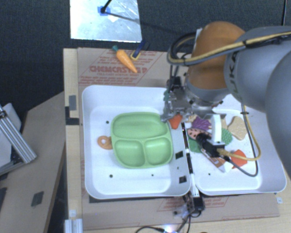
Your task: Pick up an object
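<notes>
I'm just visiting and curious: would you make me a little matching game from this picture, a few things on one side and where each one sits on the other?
Things:
1. green divided plate
2. orange carrot toy
3. small orange ring
4. gripper

Places:
A. on the cardboard behind the bins
B. in the left bin, just left of the plate
C. over the divider where the two bins meet
D. in the middle of the left bin

Pairs: 1-D, 2-A, 3-B, 4-C
</notes>
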{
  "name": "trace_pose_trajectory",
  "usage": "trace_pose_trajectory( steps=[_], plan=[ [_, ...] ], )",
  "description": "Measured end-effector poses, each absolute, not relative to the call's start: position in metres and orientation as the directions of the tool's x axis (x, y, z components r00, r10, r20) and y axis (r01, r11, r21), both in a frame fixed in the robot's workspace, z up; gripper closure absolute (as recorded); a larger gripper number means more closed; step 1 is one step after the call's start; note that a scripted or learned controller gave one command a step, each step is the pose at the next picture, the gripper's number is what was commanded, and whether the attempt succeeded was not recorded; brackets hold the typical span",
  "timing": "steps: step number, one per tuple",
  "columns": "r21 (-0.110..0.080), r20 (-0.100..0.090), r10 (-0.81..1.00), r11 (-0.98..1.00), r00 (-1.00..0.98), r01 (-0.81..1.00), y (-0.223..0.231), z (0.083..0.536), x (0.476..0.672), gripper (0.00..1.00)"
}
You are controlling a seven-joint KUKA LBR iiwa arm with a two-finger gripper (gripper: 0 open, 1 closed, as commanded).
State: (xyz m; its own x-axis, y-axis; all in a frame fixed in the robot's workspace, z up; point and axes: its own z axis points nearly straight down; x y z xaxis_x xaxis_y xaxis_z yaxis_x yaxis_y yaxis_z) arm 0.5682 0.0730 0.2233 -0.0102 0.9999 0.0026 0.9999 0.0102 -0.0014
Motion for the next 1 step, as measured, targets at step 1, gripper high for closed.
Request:
trace_pose_trajectory(
  steps=[1],
  plan=[
    [0.001, 0.001, 1.0, 0.005, -0.005, 1.0, 0.0691, 0.2321, 0.5719, 1.0]
  ],
)
